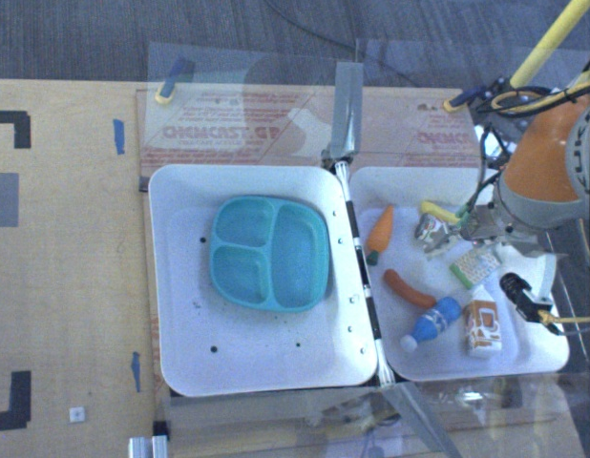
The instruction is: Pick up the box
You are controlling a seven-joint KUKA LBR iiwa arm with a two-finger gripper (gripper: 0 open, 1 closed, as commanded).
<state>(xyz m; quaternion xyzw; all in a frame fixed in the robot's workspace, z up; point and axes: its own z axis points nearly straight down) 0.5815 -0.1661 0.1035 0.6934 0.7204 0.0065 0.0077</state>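
The gripper (438, 232) is being held at eleven o'clock from the box (482, 326); whether its fingers are released cannot be told. The bottle (431, 322), lying just beside the box at nine o'clock, is at risk of being grabbed or knocked instead.

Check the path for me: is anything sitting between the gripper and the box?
Nothing visible blocks it. The gripper hangs over the right bin, and the box lies nearer the front. A small green-edged packet lies between them, flat.
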